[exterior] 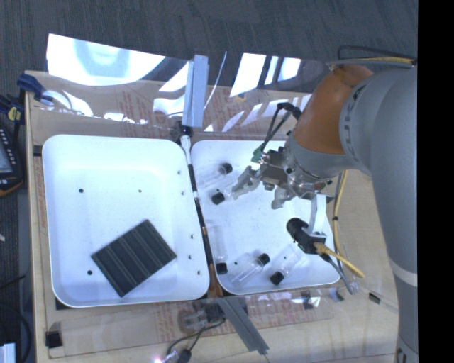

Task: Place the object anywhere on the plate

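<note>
we hover our tool (261,190), fingers spread wide and holding nothing, above the vials (221,193); next we grasp one for the dark plate (133,257).

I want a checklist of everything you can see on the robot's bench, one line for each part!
Surface: wooden bench bearing two white bins, left bin and right bin.
Job's things: dark ridged plate lying in the left bin; small clear vials with black caps scattered in the right bin.
Clutter: nothing seen.
Grippers: gripper over the right bin, nothing seen between its fingers.
Cables: black cable on the arm; yellow cable at the right bin's edge.
Surroundings: dark carpet; black device at the left edge.
</note>
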`<state>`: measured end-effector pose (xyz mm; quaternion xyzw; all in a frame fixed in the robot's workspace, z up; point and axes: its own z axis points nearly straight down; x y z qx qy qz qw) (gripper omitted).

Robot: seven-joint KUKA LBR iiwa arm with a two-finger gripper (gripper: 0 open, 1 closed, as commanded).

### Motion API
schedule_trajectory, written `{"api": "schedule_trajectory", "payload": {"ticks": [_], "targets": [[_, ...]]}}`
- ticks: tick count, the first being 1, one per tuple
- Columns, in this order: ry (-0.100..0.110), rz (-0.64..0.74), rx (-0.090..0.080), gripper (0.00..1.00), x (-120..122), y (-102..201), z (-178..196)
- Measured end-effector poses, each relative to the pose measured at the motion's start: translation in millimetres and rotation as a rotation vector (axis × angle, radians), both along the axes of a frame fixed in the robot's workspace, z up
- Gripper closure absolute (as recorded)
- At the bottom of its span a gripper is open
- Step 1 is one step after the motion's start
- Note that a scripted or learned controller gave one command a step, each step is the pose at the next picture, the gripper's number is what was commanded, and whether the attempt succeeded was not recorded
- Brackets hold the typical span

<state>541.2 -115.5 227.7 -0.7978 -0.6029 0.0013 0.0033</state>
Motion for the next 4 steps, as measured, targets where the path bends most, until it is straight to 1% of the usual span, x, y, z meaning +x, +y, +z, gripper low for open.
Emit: {"api": "schedule_trajectory", "payload": {"ticks": [1,2,3,4], "targets": [[0.003,-0.38,-0.003,1.0,-26.6,68.7,-37.5],[0.005,-0.557,-0.005,1.0,-43.2,135.3,-37.8],[0.001,-0.452,-0.005,1.0,-41.4,206.1,-33.6],[0.002,-0.625,-0.007,1.0,-53.5,307.4,-56.0]]}}
